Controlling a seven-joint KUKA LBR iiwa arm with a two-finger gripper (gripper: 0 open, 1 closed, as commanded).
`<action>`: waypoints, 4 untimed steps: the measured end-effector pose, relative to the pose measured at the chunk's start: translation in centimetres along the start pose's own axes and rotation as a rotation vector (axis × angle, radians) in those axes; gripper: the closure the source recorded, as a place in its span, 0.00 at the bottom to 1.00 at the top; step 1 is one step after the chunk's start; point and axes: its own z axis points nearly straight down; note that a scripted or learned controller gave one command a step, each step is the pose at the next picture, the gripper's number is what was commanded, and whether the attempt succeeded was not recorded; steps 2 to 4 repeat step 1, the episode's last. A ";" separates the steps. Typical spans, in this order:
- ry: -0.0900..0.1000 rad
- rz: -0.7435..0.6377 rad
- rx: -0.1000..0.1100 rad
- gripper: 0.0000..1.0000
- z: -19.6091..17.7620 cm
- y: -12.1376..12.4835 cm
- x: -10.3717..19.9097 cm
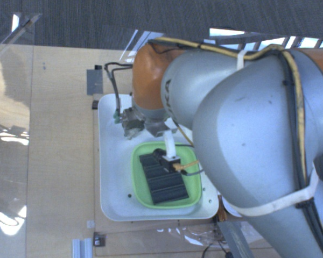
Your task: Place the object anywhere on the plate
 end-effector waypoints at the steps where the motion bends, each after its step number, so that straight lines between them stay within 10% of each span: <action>1: 0.000 0.000 0.000 0.00 0.0 0.0 0.0; 4: 0.000 0.000 0.000 0.00 0.0 0.0 0.0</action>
